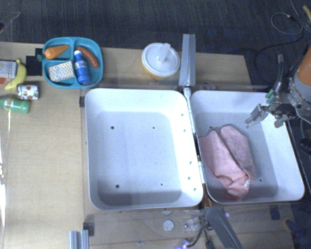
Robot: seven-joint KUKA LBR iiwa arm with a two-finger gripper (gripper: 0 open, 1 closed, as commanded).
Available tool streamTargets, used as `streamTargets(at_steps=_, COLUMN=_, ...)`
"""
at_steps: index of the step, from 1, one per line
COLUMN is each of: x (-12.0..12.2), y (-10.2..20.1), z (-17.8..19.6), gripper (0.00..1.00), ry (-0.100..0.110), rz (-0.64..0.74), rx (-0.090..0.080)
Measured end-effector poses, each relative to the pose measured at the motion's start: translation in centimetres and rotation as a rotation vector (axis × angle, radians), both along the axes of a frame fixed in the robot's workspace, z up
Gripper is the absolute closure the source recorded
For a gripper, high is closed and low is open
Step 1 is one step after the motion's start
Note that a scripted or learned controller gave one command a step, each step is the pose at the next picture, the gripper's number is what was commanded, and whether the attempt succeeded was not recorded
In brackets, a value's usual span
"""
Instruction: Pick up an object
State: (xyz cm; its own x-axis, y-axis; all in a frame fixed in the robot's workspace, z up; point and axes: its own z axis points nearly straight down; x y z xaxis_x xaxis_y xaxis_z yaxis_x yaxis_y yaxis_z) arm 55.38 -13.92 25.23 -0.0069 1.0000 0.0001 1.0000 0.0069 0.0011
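Pink terry cloth, softly crumpled

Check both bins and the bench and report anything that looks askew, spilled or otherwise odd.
Nothing looks spilled or damaged. The pink cloth lies crumpled and folded on itself in the right bin, slanting across its floor. On the bench's left edge, a green bottle and a small can lie on their sides beside a banana.

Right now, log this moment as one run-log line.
gripper: above right bin, holding nothing | pink cloth: bunched in right bin, apart from gripper | pick: not done
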Motion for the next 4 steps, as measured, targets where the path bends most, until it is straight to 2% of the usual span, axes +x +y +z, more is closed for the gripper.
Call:
streamTargets(at_steps=1, x=-0.8, y=3.3, z=-15.5, gripper=0.0, ry=-0.006, rz=0.028, rx=0.0)
streamTargets(at_steps=2, x=2.3, y=-2.1, z=-16.1, gripper=0.0, ry=-0.016, rz=-0.365, rx=-0.001)
streamTargets(at_steps=3, x=5.9, y=-5.1, z=-16.2, gripper=0.0, ry=-0.012, rz=-0.201, rx=-0.003)
streamTargets(at_steps=4, x=6.6, y=0.6, z=-16.1, gripper=0.0, ry=-0.015, rz=0.122, rx=-0.004)
